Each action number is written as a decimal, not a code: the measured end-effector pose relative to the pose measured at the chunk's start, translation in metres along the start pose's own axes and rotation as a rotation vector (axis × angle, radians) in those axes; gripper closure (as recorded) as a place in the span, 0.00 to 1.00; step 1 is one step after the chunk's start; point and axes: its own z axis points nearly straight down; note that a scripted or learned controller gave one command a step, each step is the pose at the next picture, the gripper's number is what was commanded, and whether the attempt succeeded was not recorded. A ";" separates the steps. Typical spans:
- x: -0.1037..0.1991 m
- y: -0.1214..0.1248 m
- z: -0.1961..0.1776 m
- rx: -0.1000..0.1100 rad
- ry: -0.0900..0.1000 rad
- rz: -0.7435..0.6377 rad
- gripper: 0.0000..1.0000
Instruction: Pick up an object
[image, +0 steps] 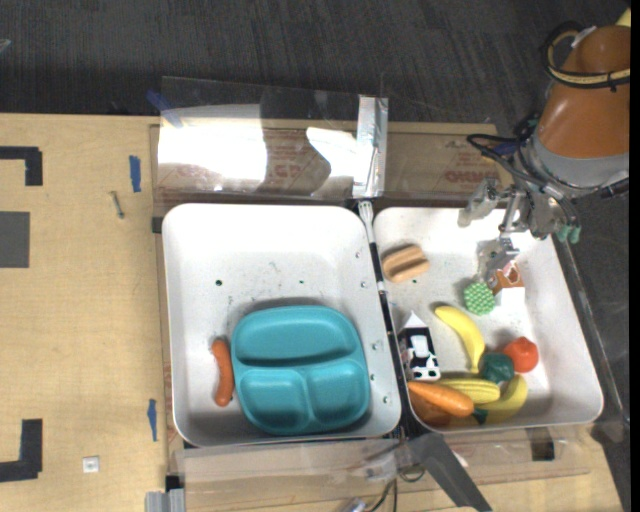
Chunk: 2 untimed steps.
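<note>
Divided tray (298, 368) in left bin (190, 240), sausage (222, 371) just left.

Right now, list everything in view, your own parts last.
bins: 2, white, side by side on bench
tray: 1, teal, left bin
sausage: 1, orange, left of tray
bun: 1, tan, right bin
green ball: 1, right bin, below gripper
bananas: 2, yellow, right bin
carrot: 1, orange, right bin front
tomato: 1, red, right bin
cow: 1, black-white, right bin
gripper: 1, grey, over right bin
</note>
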 end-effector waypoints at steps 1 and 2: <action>0.003 -0.039 0.123 0.002 -0.008 -0.029 0.00; 0.008 0.029 0.125 -0.003 -0.001 -0.093 0.00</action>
